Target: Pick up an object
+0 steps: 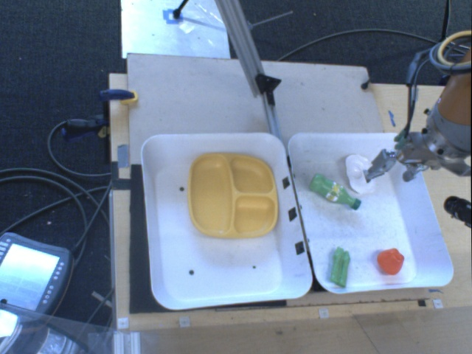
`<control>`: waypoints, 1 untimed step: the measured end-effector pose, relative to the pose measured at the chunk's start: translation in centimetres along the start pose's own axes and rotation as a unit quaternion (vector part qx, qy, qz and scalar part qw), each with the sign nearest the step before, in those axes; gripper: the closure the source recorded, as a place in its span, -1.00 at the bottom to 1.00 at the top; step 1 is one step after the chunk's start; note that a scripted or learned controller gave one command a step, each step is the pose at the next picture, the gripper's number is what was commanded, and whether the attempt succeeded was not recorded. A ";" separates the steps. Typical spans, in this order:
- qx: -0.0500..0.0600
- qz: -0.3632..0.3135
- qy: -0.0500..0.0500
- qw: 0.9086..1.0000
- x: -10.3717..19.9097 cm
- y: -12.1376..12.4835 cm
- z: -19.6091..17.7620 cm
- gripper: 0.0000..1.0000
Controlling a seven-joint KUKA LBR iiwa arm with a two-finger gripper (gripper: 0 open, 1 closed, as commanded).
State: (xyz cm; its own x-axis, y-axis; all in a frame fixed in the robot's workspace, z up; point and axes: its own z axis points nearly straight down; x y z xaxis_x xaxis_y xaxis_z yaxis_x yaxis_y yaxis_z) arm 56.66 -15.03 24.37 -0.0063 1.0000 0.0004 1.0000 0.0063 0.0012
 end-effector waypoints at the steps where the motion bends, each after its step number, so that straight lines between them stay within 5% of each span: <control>1: 0.000 0.001 0.000 1.000 0.0 0.0 0.0 -1.00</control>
State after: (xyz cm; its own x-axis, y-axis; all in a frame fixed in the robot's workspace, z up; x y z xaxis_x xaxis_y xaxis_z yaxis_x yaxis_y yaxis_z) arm 56.67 -15.02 24.38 -0.0041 1.0000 0.0006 1.0000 0.0041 0.0017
